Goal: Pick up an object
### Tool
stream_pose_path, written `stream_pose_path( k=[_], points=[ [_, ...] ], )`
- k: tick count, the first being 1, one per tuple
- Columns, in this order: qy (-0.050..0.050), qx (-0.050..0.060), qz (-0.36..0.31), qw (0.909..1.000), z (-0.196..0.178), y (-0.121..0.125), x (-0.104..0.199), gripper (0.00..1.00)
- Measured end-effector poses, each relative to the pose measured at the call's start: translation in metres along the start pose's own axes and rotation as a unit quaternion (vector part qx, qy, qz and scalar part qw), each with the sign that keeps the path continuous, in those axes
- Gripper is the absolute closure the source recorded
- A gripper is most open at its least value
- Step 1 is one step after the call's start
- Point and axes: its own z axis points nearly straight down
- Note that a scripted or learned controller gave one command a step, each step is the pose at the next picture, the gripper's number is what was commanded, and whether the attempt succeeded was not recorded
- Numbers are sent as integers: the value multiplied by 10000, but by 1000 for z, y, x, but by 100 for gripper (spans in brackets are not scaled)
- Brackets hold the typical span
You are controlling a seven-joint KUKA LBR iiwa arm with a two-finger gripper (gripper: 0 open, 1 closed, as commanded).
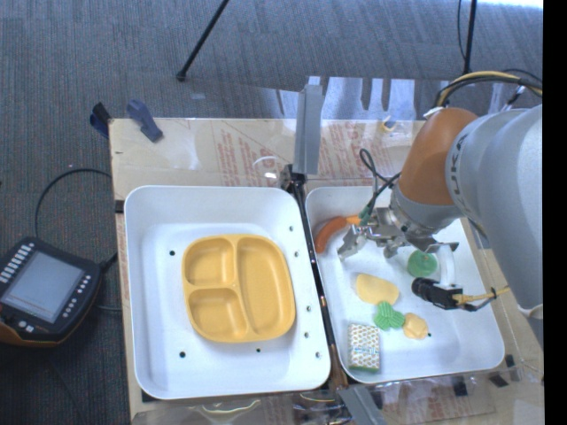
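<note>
We see the arm over the right bin; its gripper has fingers spread apart, clamping nothing. Just left of it lies an orange sausage-like piece, its long axis slanting up-right. No writing is legible.

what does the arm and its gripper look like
The arm is thick, rounded and light grey, with a wide orange band above the wrist. Thin black cables loop beside it. The gripper is small, grey metal with slim fingers.

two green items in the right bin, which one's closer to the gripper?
The round green piece, just right of the gripper. The other green piece lies lower in the right bin, between two yellow items.
</note>
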Motion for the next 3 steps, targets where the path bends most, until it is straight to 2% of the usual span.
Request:
stream_pose_path(
  k=[1, 2, 3],
  points=[
    [9, 19, 105, 9999, -10, -91, 9, 0],
    [4, 12, 66, 10000, 5, -32, 6, 0],
    [6, 12, 31, 10000, 4, -99, 7, 0]
  ],
)
